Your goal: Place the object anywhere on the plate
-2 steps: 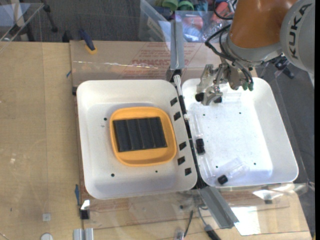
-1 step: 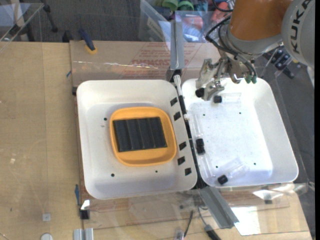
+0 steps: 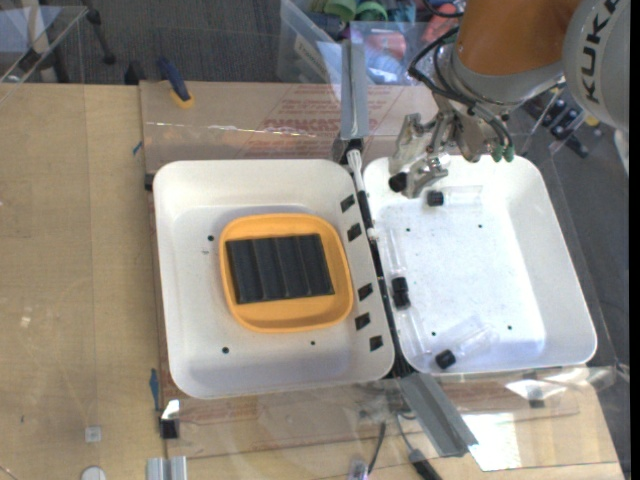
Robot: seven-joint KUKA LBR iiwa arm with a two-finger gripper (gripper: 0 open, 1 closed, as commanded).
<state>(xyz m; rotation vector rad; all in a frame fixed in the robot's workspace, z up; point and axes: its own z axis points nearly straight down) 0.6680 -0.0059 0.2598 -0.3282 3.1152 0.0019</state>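
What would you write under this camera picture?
Gripper over the right bin's far corner; orange plate waits in the left bin.

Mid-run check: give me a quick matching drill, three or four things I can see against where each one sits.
Things:
1. orange plate
2. black ridged object
3. gripper
4. clear storage box

Places:
A. above the right bin's far edge
B. behind the bins, beyond the bench
C. lying on the plate
D. in the left bin

Pairs: 1-D, 2-C, 3-A, 4-B
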